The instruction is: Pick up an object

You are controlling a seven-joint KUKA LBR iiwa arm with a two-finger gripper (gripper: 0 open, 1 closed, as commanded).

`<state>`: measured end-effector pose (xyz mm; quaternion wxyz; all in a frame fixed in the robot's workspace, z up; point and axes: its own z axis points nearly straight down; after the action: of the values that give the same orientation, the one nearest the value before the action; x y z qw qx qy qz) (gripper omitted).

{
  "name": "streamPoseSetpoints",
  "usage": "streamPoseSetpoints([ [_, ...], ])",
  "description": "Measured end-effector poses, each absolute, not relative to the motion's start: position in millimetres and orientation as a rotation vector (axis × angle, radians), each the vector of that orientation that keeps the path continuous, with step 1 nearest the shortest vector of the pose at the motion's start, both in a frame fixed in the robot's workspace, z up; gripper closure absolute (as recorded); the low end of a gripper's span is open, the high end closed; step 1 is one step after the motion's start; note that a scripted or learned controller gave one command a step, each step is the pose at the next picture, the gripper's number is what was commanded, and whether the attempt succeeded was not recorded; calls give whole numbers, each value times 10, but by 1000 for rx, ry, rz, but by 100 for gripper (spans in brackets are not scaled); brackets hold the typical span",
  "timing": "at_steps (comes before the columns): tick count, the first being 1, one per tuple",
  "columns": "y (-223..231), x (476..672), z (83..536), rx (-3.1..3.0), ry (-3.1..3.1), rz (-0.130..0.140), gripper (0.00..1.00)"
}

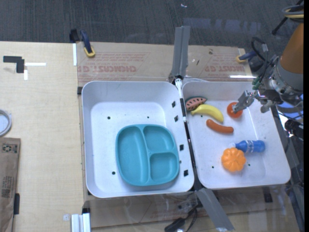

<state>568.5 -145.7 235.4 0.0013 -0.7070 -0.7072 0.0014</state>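
Observation:
The right bin (pixel 270 175) holds a watermelon slice (pixel 195 102), a yellow banana (pixel 209 111), a red-orange sausage (pixel 219 126), a small red tomato (pixel 234 110), a blue bottle (pixel 251 146) lying on its side and an orange pumpkin-like fruit (pixel 233 160). My gripper (pixel 253 105) hangs over the bin's far right part, open. Its left finger (pixel 243 102) overlaps the tomato's upper edge and the other finger stands apart to the right. Nothing sits between the fingers.
The left bin (pixel 96 129) holds a teal divided plate (pixel 147 154). A grey metal post (pixel 181 52) rises at the back between the bins. Cables and the arm's body crowd the right edge. A tape roll (pixel 3 123) and a brown bag (pixel 9 178) lie at far left.

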Motion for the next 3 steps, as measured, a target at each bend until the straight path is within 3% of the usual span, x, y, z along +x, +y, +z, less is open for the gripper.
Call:
streamPoseSetpoints([
  [1, -1134, 5957, 918, -1978, -2441, 0, 0],
  [2, -1261, 6075, 913, -2356, -2079, 3, 0],
  [3, -1270, 6074, 1003, -2357, -2078, 4, 100],
])
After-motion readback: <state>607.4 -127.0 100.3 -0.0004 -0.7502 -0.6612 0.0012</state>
